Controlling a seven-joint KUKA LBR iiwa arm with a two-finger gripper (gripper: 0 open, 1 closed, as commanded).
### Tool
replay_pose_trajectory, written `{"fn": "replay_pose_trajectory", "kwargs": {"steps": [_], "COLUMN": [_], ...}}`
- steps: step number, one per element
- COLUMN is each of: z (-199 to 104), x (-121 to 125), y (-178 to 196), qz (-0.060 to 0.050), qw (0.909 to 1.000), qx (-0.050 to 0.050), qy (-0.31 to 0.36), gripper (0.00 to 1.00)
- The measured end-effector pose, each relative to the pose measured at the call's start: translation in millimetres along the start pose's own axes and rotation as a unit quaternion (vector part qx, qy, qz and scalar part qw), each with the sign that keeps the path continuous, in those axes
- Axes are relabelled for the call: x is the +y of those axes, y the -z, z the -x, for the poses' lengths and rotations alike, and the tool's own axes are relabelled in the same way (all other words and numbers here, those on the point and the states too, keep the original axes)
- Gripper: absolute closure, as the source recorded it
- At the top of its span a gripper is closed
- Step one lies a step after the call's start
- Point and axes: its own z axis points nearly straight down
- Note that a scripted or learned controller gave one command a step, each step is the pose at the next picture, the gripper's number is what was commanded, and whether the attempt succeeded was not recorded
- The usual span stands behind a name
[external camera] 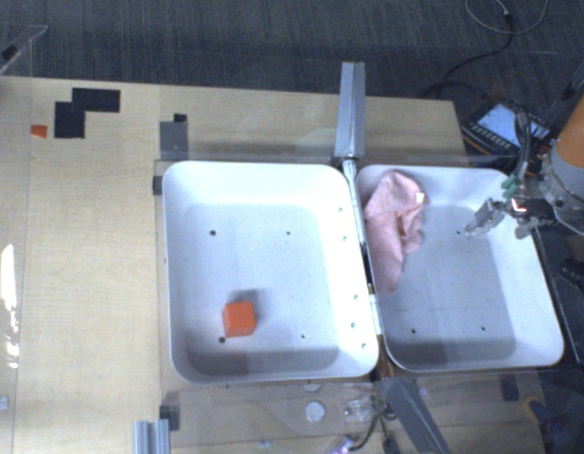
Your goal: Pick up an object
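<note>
A grey robot arm with an orange band reaches in from the right edge of the bench (93, 253), its gripper (501, 218) poised over the right side of the right bin (542, 348), toward that bin's far right corner. The two fingers (481, 219) stand visibly spread apart, released, with nothing between them. A crumpled pink cloth (396, 225) lies in the same bin, bunched against its left wall and stretching from the far left corner toward the middle of that wall, well apart from the gripper. In the left bin (178, 253), a small orange block (239, 319) sits alone on the floor near the near left corner, resting flat, well apart from the cloth. A grey metal divider (350, 112) runs along the seam between the two bins and juts past their far edges. On the pale wooden bench to the left, black shapes (83, 110) and a small orange square (39, 131) mark the far left corner. Dark cables (504, 12) trail across the carpet beyond the bench's far edge.
</note>
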Motion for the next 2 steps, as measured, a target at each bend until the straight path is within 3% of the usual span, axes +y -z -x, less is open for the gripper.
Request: {"fn": "replay_pose_trajectory", "kwargs": {"steps": [1,2], "z": [-45,-90], "x": [42,63], "y": [-94,-119], "qz": [0.0,0.005], "qw": [0.9954,0.9874], "qx": [0.0,-0.001], "qy": [0.096,0.158], "gripper": [0.0,0.0]}}
